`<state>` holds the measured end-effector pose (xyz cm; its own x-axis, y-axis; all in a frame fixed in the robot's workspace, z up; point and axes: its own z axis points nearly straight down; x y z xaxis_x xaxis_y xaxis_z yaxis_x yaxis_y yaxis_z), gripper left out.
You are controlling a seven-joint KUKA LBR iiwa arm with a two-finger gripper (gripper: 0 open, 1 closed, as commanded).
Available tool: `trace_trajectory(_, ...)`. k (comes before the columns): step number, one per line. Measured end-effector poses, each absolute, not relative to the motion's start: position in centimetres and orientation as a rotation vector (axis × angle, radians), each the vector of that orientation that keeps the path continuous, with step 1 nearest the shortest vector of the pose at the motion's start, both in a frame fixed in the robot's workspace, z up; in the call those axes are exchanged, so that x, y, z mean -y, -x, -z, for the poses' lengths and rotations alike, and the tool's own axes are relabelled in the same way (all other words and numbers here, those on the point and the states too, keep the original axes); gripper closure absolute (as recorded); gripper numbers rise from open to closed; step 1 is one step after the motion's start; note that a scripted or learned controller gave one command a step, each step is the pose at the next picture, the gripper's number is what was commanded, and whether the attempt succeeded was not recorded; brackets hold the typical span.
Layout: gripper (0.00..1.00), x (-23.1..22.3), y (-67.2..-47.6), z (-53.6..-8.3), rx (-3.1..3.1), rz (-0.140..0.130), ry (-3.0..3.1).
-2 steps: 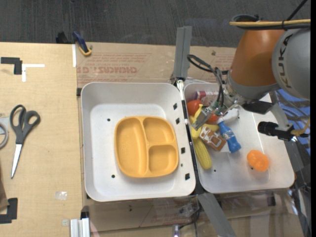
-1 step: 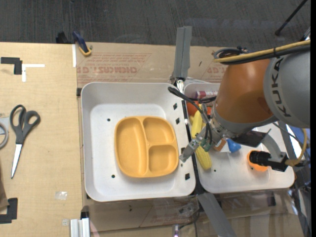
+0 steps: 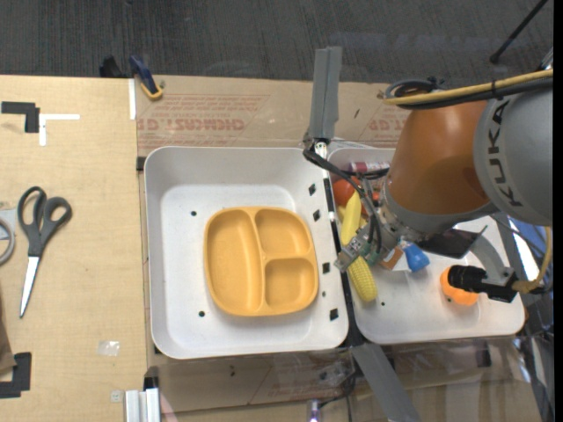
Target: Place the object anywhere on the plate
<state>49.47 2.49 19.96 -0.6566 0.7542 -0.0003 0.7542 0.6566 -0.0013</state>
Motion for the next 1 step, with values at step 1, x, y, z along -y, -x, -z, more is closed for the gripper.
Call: trace_trajectory(1,1.00,-12.19,-55.00,-29.27,2.908,-0.002,1.191)
